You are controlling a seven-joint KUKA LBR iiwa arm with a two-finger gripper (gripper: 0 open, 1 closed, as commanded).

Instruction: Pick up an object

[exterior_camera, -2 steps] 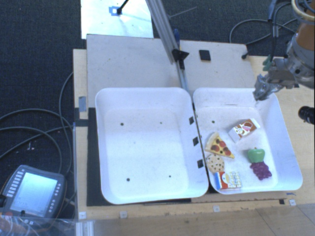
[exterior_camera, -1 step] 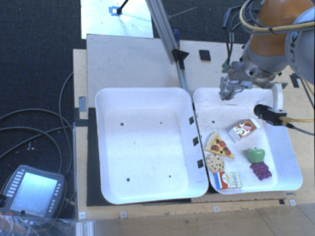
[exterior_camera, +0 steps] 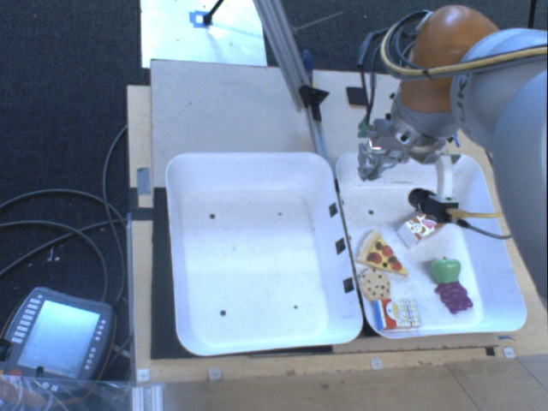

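The claw (exterior_camera: 374,163) hangs over the right bin's (exterior_camera: 507,291) far end; its spread I cannot tell. Toys lie nearer than it: flat pizza (exterior_camera: 381,254), apple (exterior_camera: 444,270), grapes (exterior_camera: 454,296). All look light and stiff; the rounded apple offers the best grip.
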